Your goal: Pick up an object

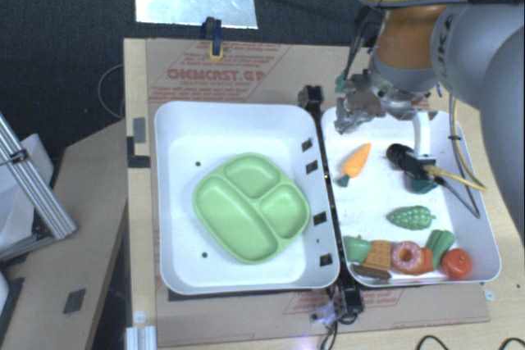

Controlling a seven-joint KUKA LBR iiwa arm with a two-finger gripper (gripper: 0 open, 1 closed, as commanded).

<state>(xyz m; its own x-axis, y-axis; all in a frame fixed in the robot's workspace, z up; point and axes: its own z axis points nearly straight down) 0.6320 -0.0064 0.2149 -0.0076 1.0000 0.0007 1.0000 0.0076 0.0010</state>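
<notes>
My gripper [353,117] hangs over the far left corner of the right bin [484,235], above and just behind an orange toy carrot [355,161] that lies on the bin floor. Nothing shows in its grasp. Further forward lies a green bumpy toy [410,217]. Along the near edge of the bin sit a green piece [356,246], a tan waffle-like block [379,255], a pink donut [408,256], a green pepper-like toy [440,242] and a red tomato [457,261].
The left bin [176,176] holds a pale green divided plate [250,206]. A small dark teal thing [423,184] lies in the right bin behind the bumpy toy. The arm's grey and orange body looms over the bin's far right.
</notes>
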